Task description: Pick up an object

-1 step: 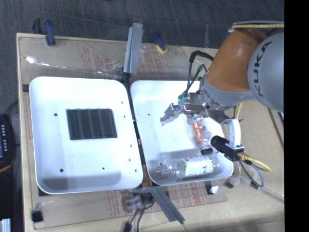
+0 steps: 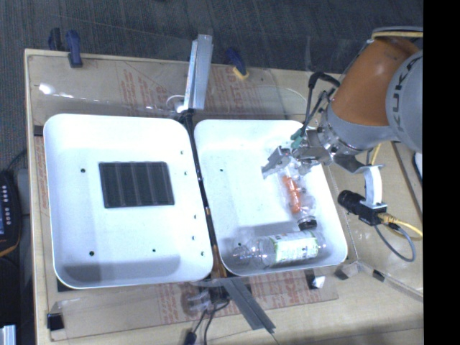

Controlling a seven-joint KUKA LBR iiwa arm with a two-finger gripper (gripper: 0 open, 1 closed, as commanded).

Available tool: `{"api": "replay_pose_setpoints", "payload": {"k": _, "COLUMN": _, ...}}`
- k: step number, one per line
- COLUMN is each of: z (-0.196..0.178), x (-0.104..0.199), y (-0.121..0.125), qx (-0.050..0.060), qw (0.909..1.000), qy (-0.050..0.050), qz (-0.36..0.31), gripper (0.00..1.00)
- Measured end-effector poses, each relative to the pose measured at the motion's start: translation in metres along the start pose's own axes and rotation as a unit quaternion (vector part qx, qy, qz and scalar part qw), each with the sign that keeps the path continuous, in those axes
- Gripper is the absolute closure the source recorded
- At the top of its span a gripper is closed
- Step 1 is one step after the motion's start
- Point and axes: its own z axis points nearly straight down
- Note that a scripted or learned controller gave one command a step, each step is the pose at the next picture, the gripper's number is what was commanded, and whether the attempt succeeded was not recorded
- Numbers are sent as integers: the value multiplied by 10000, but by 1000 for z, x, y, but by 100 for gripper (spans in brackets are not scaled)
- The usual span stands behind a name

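Jaws (image 2: 287, 157) low over the right bin (image 2: 223, 192), near its far right side; how far open, cannot tell, and nothing seen gripped. Small clear bottle with orange contents (image 2: 296, 196) lies just below the jaws. Larger clear bottle (image 2: 280, 250) lies well below them, along the bin's near wall. Left bin (image 2: 72, 192) holds a dark ribbed slab (image 2: 136, 184), far left of the jaws.

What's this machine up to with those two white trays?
A grey and orange robot arm reaches in from the right, its end effector low over the right bin. That bin holds a clear bottle with orange contents just below the end effector, and a bigger clear bottle near the front. The left bin holds a dark ribbed rectangle.
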Motion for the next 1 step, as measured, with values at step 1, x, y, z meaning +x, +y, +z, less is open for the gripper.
{"api": "replay_pose_setpoints", "payload": {"k": 1, "z": 48, "x": -34, "y": 8, "qx": 16, "qw": 9999, "qy": 4, "qz": 167, "gripper": 0}}
